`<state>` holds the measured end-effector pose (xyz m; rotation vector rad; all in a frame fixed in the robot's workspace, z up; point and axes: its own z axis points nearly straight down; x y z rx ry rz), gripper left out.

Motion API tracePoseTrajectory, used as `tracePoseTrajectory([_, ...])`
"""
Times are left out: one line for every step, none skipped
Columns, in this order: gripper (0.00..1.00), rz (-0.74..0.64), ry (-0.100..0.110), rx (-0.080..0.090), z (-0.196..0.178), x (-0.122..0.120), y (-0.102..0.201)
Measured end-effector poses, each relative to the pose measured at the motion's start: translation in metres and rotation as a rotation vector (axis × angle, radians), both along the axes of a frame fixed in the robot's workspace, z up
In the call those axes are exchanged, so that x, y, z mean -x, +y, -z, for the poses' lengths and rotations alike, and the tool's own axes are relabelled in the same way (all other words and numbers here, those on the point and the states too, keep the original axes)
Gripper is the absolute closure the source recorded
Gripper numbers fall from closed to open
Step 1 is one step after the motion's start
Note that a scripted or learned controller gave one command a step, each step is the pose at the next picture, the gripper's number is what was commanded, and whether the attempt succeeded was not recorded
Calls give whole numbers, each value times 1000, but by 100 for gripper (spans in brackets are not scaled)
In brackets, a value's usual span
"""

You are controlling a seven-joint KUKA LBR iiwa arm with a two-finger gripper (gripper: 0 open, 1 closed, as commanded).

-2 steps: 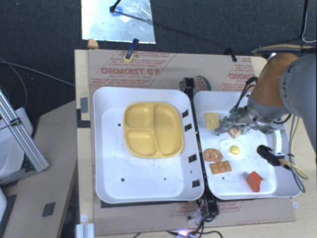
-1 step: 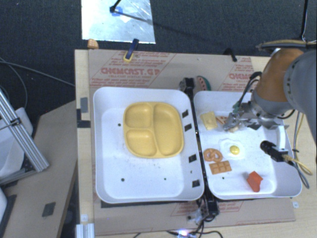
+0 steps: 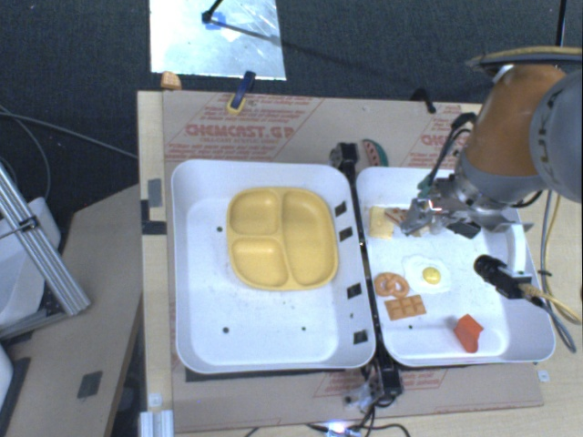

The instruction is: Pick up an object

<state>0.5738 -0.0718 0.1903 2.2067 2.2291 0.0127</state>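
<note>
My gripper hangs low over the far left part of the right bin. It is right beside a pale yellow cheese slice, with a small brown piece between the two. Nearer the front lie a fried egg, a pretzel, a brown waffle square and an orange-red block. None of these is lifted off the bin floor.
The left bin holds a yellow divided plate. The arm's grey and orange body covers the far right part of the right bin. A blue and yellow clip lies on the cardboard behind the bins.
</note>
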Motion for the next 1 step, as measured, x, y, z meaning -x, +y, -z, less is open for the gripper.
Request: tracePoseTrajectory([100,0,3,0,5,-52,45])
